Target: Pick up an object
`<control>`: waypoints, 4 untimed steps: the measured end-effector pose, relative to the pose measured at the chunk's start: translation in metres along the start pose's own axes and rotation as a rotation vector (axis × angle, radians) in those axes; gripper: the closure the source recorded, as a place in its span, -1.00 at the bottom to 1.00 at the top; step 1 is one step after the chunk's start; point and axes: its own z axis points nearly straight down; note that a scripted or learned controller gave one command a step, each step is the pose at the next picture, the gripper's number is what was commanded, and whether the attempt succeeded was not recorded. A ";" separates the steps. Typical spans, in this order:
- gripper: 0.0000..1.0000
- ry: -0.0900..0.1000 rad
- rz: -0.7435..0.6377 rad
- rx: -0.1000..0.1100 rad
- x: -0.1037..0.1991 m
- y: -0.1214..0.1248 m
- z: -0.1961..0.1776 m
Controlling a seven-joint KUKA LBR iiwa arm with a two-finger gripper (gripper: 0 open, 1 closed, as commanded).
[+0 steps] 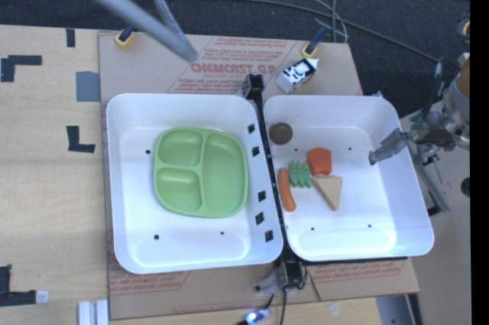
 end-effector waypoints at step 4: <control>-1.00 -0.002 -0.003 -0.007 -0.003 -0.004 0.149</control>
